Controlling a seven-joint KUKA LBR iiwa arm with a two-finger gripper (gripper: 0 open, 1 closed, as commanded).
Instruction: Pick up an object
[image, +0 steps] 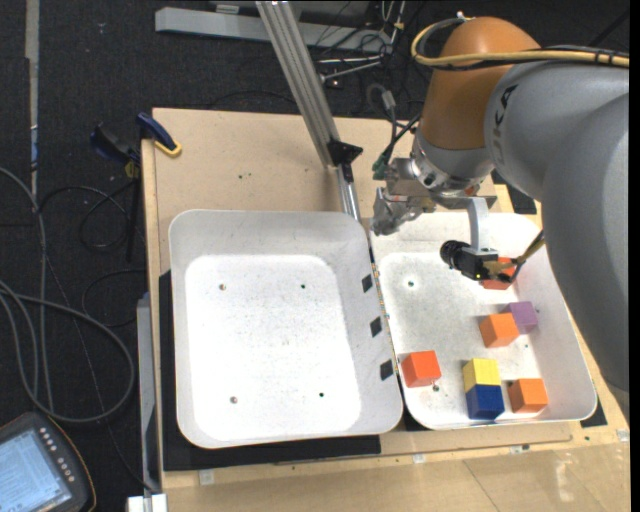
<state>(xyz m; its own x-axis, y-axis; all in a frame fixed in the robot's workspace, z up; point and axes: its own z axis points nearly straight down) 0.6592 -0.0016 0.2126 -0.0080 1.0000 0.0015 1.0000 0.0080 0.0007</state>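
Orange block (420, 367) sits near the right bin's (440, 415) left wall, apart from the other blocks; it looks rigid and light, best pinched across flat opposite faces. Gripper (392, 222) hovers over the bin's far-left corner; jaw state cannot be told.

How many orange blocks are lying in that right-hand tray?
3 clear ones: orange block near the tray's left edge, one beside the purple block, one beside the blue block. The arm may hide others.

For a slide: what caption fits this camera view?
KUKA arm's tool poised over the right bin's far-left corner, with colored blocks scattered in that bin.
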